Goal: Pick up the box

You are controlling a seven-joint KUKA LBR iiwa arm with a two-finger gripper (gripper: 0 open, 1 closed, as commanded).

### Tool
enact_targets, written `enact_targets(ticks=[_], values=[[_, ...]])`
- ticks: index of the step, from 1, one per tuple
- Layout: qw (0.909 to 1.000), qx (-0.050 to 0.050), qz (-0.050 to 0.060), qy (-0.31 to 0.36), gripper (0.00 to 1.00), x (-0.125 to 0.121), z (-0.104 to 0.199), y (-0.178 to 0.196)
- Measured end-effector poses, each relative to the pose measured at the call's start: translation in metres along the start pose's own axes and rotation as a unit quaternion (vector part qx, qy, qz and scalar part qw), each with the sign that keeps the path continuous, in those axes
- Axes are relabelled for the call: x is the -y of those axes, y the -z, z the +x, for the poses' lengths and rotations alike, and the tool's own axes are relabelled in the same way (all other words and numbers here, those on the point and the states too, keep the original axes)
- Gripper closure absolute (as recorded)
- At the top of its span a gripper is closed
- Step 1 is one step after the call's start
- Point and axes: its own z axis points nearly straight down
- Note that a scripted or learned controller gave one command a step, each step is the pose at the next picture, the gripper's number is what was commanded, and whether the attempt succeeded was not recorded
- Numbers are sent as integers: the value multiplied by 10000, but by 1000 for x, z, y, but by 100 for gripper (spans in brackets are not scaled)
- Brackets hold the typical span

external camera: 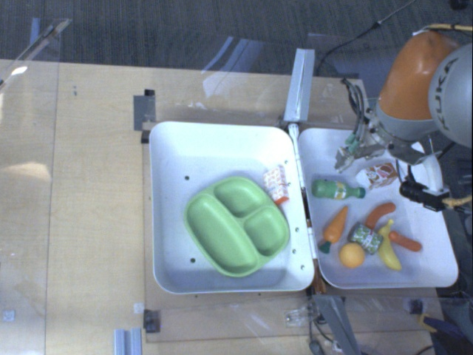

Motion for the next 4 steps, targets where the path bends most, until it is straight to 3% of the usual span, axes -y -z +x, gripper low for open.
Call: enact_targets(ticks=[2, 3, 4], values=[[9992, 21, -44, 405, 100, -1, -10, 12], [9968, -3, 5, 802, 100, -24, 2, -10], [9935, 3, -6, 1141, 100, -24, 23, 23]])
